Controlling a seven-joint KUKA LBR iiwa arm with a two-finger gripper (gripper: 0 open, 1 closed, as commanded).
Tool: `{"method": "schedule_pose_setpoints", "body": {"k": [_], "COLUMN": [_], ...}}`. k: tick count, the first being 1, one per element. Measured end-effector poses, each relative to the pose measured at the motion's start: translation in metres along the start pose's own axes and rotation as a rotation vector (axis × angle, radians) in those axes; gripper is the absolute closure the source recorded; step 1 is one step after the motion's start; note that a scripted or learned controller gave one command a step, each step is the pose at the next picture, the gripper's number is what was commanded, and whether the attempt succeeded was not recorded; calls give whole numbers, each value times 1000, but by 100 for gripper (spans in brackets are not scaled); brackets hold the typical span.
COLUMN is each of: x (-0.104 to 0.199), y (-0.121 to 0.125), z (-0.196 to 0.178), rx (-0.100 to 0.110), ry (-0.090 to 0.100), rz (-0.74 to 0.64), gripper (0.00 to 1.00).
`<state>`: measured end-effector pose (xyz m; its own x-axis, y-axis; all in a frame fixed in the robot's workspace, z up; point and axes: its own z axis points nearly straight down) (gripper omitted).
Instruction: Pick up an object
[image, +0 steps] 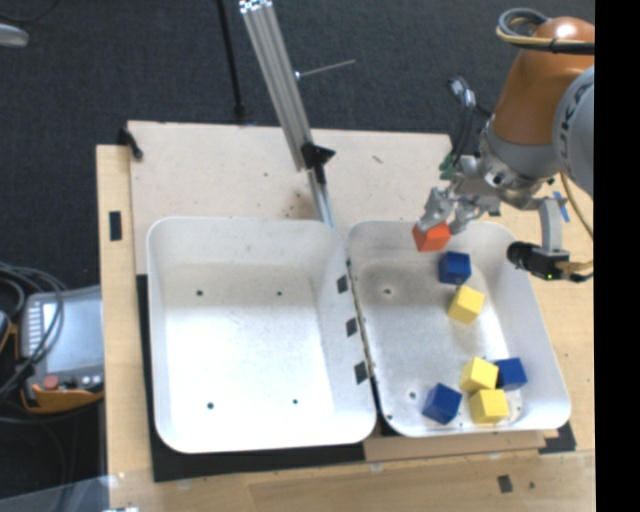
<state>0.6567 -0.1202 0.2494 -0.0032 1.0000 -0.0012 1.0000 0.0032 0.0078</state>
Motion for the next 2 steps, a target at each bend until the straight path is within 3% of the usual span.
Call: {"method": "schedule_pose_setpoints", "body": {"k": [1,2], "x": [-1,48], "y": [1,-3], "z": [-17,-23], "rx": [5,8], "ry": [1,2], "rz": [-1,-3], "gripper": [100,100]}}
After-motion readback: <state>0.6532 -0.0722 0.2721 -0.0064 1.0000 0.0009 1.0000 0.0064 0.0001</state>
